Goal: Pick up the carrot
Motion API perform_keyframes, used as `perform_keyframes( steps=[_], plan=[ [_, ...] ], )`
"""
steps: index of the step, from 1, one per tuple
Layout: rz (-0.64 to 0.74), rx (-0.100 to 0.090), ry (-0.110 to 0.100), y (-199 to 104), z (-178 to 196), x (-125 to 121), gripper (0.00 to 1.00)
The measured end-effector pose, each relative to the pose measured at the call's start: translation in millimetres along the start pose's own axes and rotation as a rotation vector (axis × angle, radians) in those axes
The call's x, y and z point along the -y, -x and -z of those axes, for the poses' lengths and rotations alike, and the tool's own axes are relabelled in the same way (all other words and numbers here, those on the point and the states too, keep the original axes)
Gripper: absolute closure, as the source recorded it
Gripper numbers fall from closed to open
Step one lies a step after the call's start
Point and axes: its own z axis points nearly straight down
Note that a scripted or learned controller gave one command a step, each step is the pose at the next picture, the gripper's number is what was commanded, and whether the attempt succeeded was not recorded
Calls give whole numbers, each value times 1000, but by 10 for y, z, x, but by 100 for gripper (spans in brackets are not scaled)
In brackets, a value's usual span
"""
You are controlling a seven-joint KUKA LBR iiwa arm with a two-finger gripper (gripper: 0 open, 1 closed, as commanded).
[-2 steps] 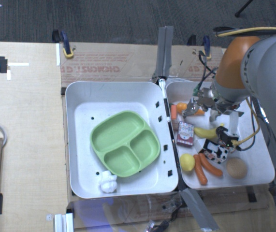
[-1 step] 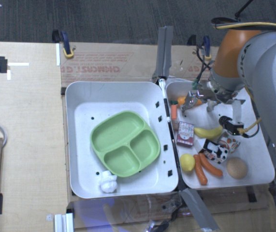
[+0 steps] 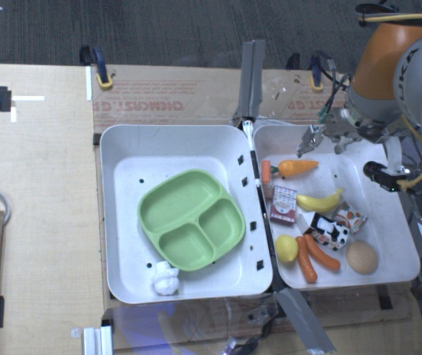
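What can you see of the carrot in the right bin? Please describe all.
The carrot is a small orange toy, smooth like plastic, with a thick rounded end on the view's left and a thin tip on the right. It lies flat, almost level across the picture, on the floor of the right bin near its far wall. The gripper hangs just above it. A banana lies nearer, apart.

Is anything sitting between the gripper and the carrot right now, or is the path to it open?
Nothing visible blocks it. The gripper hangs just above and right of the carrot, with bare bin floor between them. The banana and the small carton lie below the carrot, on the far side from the gripper.
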Motion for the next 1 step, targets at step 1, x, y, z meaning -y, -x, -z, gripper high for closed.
perform_keyframes(
  steps=[1],
  plan=[
    [249, 6, 23, -88, -331, -30, 0]
  ],
)
